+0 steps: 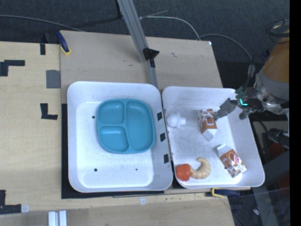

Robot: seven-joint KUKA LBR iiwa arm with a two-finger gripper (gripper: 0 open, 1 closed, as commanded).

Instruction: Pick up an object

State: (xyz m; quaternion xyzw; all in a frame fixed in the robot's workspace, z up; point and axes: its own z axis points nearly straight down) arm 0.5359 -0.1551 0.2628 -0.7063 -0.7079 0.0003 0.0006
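The right bin point(188, 95) holds several small objects. A small red-and-white carton point(207, 122) stands near its middle. A second carton point(231, 160) lies toward the front right corner. A tan croissant point(202, 169) and a red tomato-like piece point(183, 172) rest by the front wall. A white rounded object point(176, 121) lies near the left wall. My gripper point(221, 112) reaches in from the right at a slant, its tip just to the upper right of the first carton and close to it. No object shows in its grasp.
The left bin point(77, 140) bears a blue divided plate point(126, 126). A grey metal post point(134, 22) slants down to the bins' shared back edge. The grey and orange arm point(275, 79) stands over the right bin's right rim.
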